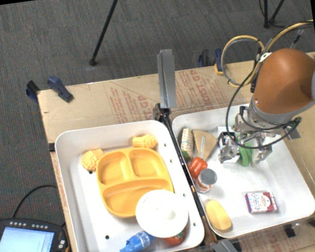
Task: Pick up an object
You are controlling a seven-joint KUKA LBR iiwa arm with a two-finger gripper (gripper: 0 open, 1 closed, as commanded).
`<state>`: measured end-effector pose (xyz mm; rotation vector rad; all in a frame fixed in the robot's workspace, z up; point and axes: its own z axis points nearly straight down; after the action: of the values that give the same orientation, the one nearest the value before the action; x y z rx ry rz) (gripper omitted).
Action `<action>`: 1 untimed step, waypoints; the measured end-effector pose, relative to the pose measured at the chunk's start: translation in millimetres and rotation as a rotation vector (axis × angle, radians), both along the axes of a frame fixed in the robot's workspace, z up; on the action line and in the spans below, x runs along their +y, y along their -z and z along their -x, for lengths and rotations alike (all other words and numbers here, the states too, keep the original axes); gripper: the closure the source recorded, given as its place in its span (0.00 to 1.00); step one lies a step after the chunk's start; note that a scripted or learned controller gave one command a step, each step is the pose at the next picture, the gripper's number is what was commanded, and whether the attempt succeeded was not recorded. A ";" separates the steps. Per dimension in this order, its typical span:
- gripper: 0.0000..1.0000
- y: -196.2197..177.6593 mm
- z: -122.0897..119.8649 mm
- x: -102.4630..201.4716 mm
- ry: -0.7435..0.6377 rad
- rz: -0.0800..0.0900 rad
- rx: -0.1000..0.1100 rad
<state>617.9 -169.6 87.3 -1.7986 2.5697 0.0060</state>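
My gripper point(244, 152) hangs low over the upper middle of the right bin point(293, 190), under the arm's orange band. Its two fingers stand apart, one at the left point(228, 153) and one at the right point(261, 154). A small green object point(244, 156) stands between them, with a gap on each side, so the gripper is open around it. Also in the right bin lie a small red card box point(260, 201), a yellow oval piece point(219, 215), a grey-capped can point(207, 177), a red piece point(197, 166), a corn cob point(186, 140) and a tan wedge point(205, 143).
The left bin point(81, 222) holds a yellow divided plate point(131, 176), two corn pieces point(91, 159) point(144, 141), a white round lid point(161, 212), a blue bottle point(135, 244) and a red item point(175, 240). Cables loop above the arm. A teach pendant point(24, 248) lies at the lower left.
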 end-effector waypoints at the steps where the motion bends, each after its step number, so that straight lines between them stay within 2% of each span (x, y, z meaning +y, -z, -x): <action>1: 0.00 -3.7 0.1 51.2 0.041 0.009 -0.005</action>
<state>617.8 -118.4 91.0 -1.7466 2.6066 -0.0109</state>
